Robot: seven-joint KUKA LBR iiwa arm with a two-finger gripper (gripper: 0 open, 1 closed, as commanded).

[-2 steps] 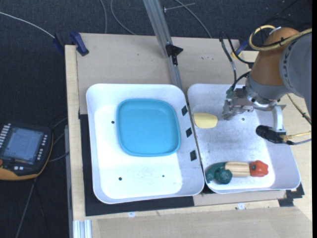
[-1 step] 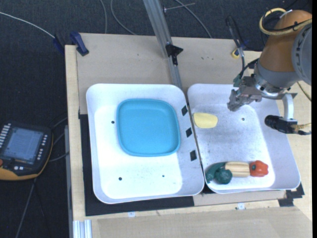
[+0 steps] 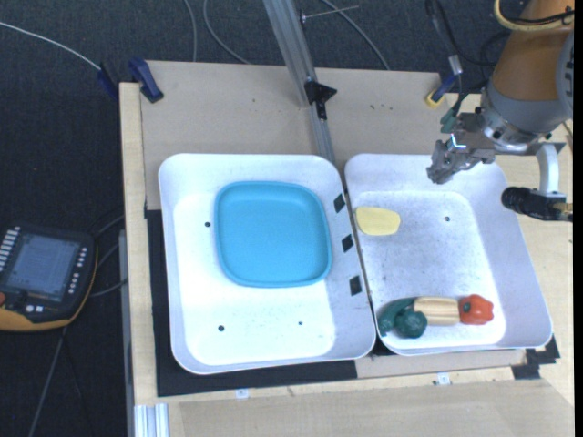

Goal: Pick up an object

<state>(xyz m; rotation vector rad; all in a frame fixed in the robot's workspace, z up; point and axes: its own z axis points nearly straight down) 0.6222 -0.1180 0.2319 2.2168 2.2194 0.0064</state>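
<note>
My gripper (image 3: 444, 169) hangs over the far edge of the right bin (image 3: 510, 235), well apart from every object in it. A pale yellow piece (image 3: 377, 221) lies by that bin's left wall. Along the near wall sit a dark green item (image 3: 403, 320), a tan cylinder (image 3: 437, 310) and a red piece (image 3: 475, 309), lined up touching one another. A flat blue square plate (image 3: 272, 233) rests in the left bin (image 3: 187, 244).
A slanted metal pole (image 3: 296, 53) stands behind the bins. Blue clamps (image 3: 146, 78) hold the bench's far corners. A handheld controller (image 3: 41, 276) lies on the floor at left. Cables cross the dark carpet behind.
</note>
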